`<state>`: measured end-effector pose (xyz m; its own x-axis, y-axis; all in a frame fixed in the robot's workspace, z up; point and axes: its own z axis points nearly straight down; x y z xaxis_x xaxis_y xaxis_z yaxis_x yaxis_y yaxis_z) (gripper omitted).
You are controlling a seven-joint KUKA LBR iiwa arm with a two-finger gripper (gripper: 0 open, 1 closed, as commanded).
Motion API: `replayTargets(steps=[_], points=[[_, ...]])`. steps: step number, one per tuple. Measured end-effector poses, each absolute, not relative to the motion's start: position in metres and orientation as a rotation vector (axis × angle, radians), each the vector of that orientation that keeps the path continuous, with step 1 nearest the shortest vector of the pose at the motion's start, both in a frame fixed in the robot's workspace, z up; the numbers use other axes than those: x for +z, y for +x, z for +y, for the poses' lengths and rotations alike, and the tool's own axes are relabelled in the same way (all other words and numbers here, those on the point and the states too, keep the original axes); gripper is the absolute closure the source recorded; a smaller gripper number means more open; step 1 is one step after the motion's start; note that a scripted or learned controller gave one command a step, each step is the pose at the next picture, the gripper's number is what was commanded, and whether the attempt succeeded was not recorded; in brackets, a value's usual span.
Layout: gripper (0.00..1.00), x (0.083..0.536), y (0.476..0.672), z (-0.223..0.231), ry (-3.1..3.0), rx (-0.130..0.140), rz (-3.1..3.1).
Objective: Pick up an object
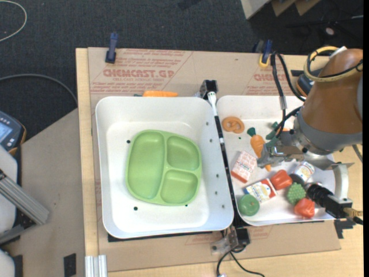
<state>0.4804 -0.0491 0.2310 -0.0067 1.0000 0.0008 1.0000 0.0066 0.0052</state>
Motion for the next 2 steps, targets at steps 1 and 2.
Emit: replayTargets(steps=[1,2], points=[[1.00,0.225,0.479,0.018,2.215,0.001,2.233],[1.00,0.275,0.480,0.047,2.214,0.009,2.225]])
